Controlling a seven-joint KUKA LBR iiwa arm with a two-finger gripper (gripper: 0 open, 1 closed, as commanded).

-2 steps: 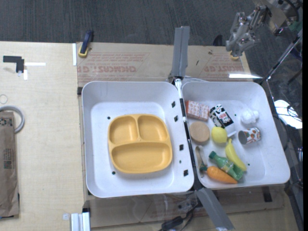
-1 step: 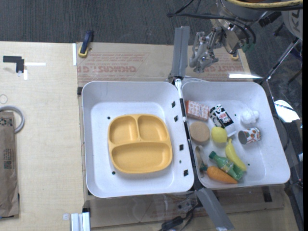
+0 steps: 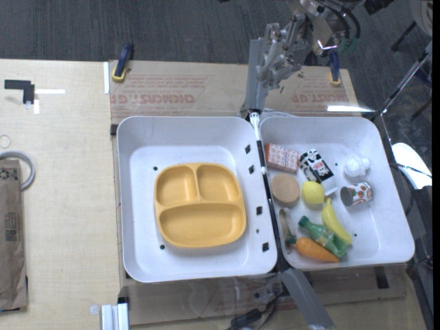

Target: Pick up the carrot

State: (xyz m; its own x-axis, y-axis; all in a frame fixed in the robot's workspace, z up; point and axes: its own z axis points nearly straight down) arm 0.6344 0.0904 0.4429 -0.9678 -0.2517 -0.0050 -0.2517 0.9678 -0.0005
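Claw (image 3: 276, 64) raised beyond right bin's (image 3: 385, 143) far-left corner, finger state unclear. Orange tapered carrot (image 3: 316, 251) at near edge, touching green bottle (image 3: 323, 232): approach from above, grip across its width.

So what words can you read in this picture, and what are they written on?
"CHEMCAST GP", in red, upside down from this camera: on the brown cardboard sheet behind the bins. Part of it is too faint to be sure.
Print on the red-and-white box: too small to read.
Print on the black-and-white carton: too small to read.
Print on the brown paper bag: too blurred to read.
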